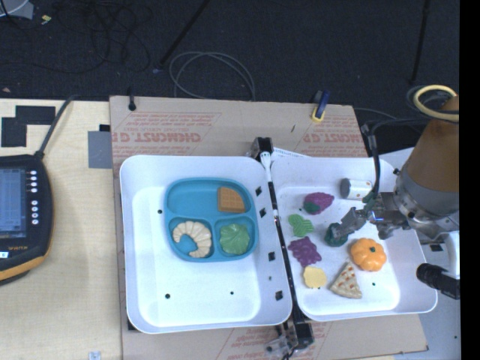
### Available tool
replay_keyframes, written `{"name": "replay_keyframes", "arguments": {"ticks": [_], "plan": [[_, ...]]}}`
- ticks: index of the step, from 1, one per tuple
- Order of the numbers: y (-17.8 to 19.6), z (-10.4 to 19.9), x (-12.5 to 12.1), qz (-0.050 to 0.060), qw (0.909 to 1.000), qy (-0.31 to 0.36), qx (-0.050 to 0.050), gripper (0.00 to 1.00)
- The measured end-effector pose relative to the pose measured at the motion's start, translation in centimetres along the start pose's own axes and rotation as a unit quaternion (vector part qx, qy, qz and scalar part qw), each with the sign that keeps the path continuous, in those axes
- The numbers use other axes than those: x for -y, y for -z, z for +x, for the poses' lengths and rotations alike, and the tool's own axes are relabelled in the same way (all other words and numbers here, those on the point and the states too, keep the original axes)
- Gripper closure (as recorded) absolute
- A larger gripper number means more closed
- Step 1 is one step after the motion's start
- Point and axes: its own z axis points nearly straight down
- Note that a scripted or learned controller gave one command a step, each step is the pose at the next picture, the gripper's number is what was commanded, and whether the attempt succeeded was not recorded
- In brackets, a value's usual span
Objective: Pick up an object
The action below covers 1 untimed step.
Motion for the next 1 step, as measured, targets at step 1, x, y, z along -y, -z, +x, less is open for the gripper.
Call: {"name": "replay_keyframes", "arguments": {"ticks": [1], "plan": [[-7.5,-4.46,-8.17,0.001,1.0,0.0,0.001,0.0]]}}
